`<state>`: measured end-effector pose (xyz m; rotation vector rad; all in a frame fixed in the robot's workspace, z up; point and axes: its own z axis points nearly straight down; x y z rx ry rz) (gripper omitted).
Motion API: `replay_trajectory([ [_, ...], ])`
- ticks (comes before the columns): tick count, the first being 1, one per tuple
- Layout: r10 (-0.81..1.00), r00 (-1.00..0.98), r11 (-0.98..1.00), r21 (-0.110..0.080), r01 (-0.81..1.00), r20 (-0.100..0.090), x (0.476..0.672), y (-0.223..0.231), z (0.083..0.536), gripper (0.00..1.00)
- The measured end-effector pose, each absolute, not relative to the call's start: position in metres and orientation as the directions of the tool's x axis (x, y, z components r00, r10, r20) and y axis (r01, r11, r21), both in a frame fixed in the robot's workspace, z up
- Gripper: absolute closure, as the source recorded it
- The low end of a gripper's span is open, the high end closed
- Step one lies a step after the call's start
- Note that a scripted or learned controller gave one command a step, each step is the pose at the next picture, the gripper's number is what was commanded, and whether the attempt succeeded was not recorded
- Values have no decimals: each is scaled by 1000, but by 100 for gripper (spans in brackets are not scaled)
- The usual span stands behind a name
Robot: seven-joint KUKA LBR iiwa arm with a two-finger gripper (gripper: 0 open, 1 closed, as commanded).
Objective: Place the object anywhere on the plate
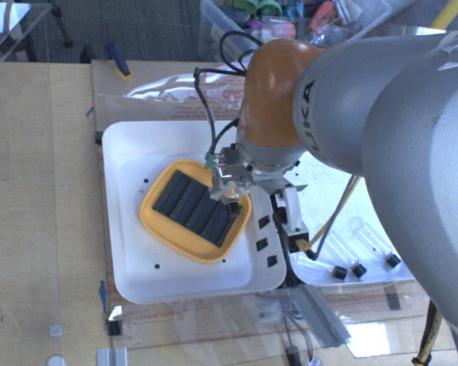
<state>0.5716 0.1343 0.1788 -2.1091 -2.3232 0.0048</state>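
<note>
The thing to be placed looks to be the dark ribbed slab (189,204), a flat rectangular piece with raised ridges running along its length. It lies on the yellow plate (156,227), covering most of the plate's middle and reaching toward its right rim, so by how things lie now the task seems done or nearly so. The plate sits tilted in the white bin (130,158). The hand (230,193) hangs over the plate's right rim, right at the slab's near end. It is seen from above and partly masked by its own wrist, so I cannot tell whether it is open or closed, or whether it touches the slab. Judging by its look, the slab is stiff, light for its spread, and probably plastic or rubber. The ridges should give some grip, while the flat underside could slide on the smooth plate. It does not look fragile. The best hold would likely be across a short end or across one ridge, since the full width seems too broad to span. Right of the plate, in the neighbouring bin (370,280), lie small black pieces (340,271) and clear tubes (362,235).
</note>
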Motion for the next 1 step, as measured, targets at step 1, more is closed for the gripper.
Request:
replay_trajectory([
  [1,995,-95,95,-4,995,1,572,134,179,0],
])
